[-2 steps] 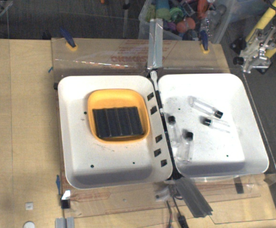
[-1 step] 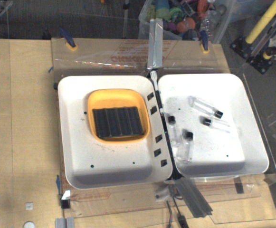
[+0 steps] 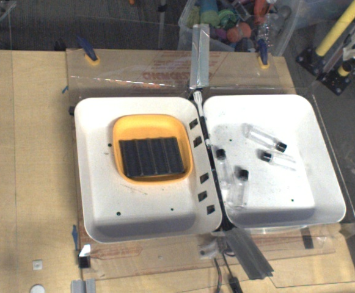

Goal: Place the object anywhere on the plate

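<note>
vials: four small clear tubes with black caps, all lying on their sides in the right bin (image 3: 299, 182), right half of the frame
vial 1 (image 3: 263, 135): lying at a slant toward the upper middle of that bin, cap pointing lower right
vial 2 (image 3: 276, 158): sitting just below vial 1, near it, cap on its left end
vial 3 (image 3: 220, 159): hugging the bin's left wall, cap at the top
vial 4 (image 3: 240, 187): lying lower down, near vial 3, cap at the top; the glass is so see-through it's blending into the white
plate (image 3: 150, 122): orange-yellow, rounded square, sitting in the left bin (image 3: 98, 206), well apart from all the vials
dark insert (image 3: 151, 156): ribbed black slab lying on the plate, covering most of its lower middle
gripper: honestly can't tell what state it's in from this shot
divider: black tabs (image 3: 201, 159) running down the seam where the bins are touching
bench (image 3: 18, 163): pale wood, with a clear plastic sheet (image 3: 140, 72) lying under the bins
clamps: blue clamp (image 3: 90, 54) upper left, another one (image 3: 263, 55) upper right
background: clear tub of colourful toys (image 3: 238, 5) at top centre, yellow pole (image 3: 348, 17) leaning in the top right corner
</note>
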